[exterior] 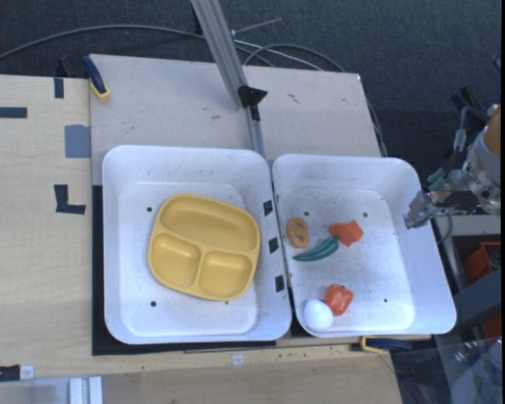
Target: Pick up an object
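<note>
The pincer (pixel 417 211) hangs at the right rim of the right bin (pixel 421 251), and we cannot tell how it is set, because from up here it shows as a small grey blur against the white wall. Nothing is visibly gripped in it. We judge this to be the approach step: the arm (pixel 488 162) sits out at the right edge, not yet over any of the items.

Inside that right bin we have our candidates. A small tan round piece (pixel 298 232) lies near the divider, a green curved pod (pixel 317 250) just beside it, and an orange block (pixel 347 233) touching or almost touching the pod's upper end. Nearer the front wall, a red-orange pepper-like thing (pixel 338 298) sits against a white egg-shaped ball (pixel 318 315), which is tucked into the front-left corner.

The left bin (pixel 118 251) holds a yellow divided plate (pixel 204 246), lying flat.

For the next move we reckon the pincer must travel left over the bin floor and come down on one item. The orange block looks the nearest choice; the pod beside it could get nudged. The egg in the corner looks awkward, with walls close on two sides.

Hard to read: most of the arm is cut off at the right, and a slanted metal post (pixel 221 45) crosses the tabletop (pixel 168 99) behind the bins
</note>
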Robot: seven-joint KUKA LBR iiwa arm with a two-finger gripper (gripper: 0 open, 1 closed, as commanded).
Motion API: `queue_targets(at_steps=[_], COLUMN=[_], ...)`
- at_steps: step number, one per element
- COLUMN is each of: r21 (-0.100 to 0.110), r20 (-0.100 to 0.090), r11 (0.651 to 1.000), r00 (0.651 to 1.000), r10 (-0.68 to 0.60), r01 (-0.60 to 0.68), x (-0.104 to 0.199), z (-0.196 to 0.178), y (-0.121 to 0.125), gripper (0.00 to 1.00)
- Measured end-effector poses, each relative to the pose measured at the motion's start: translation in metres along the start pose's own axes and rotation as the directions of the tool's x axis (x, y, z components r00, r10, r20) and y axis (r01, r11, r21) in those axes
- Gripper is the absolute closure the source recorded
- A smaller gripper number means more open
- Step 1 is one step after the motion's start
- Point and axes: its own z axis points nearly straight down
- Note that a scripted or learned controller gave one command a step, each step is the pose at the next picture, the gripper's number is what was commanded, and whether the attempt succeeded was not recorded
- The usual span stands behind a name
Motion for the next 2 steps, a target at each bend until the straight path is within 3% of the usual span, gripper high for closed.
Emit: queue_targets(at_steps=[2], r21=[0.007], r20=[-0.003], r11=[1.0], r00=[1.0], r10=[-0.004], r01=[0.004], x=[0.1], z=[0.022], y=[0.032], gripper=[1.0])
